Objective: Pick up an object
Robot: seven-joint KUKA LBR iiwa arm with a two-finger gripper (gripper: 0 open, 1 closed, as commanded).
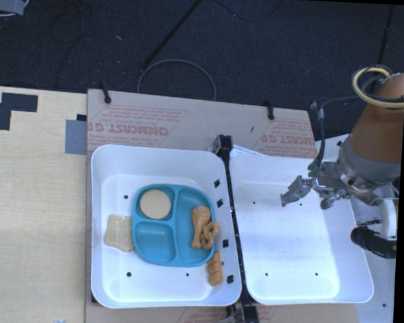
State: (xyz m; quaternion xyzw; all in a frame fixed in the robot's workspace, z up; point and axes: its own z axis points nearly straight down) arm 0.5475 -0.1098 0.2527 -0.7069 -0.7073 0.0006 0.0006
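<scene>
Pretzel (203,227) on blue tray (161,247)

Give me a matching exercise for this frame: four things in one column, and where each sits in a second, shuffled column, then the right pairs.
Things:
1. blue tray
2. round cracker
3. pale bread piece
4. pincer

Places:
A. over the right bin
B. on the left bin's floor, left of the tray
C. in the tray's upper-left compartment
D. in the left bin, middle

Pairs: 1-D, 2-C, 3-B, 4-A

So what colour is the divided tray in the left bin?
Blue, seen in the camera view: divided tray.
</scene>
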